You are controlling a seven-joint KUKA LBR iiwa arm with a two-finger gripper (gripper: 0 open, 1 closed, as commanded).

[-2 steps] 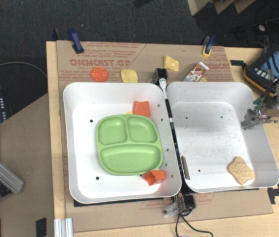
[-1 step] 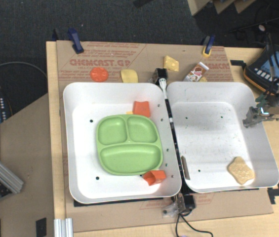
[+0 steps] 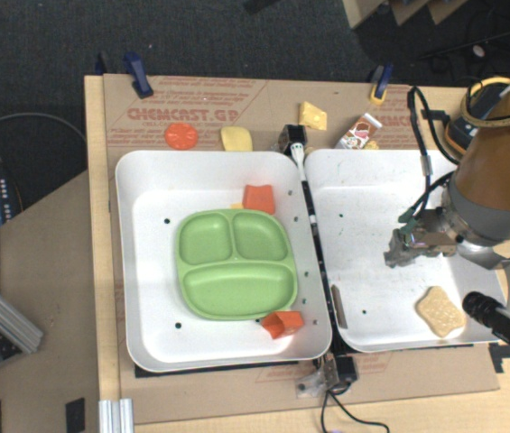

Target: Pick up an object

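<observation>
The gripper (image 3: pixel 402 249) hangs over the right bin (image 3: pixel 363 323), in its middle-right area, with the grey arm (image 3: pixel 494 165) reaching in from the right; whether the jaws are released or clenched cannot be told from this view, and nothing is seen between them. The closest candidate object is the tan cracker-like piece (image 3: pixel 440 311), lying on the bin floor near and to the right of the gripper, close to the bin's near-right corner. Risk 1: the piece looks flat and low, so the jaws may close above it or skid over it if the descent stops short. Risk 2: its position beside the bin wall leaves little room for the outer jaw, which could strike the rim. Risk 3: a descent from the present position would likely meet bare bin floor. The remaining objects, two orange blocks (image 3: pixel 259 198) (image 3: pixel 282 323) and a green divided plate (image 3: pixel 235 264), lie in the left bin (image 3: pixel 137 242), well apart from the gripper.
</observation>
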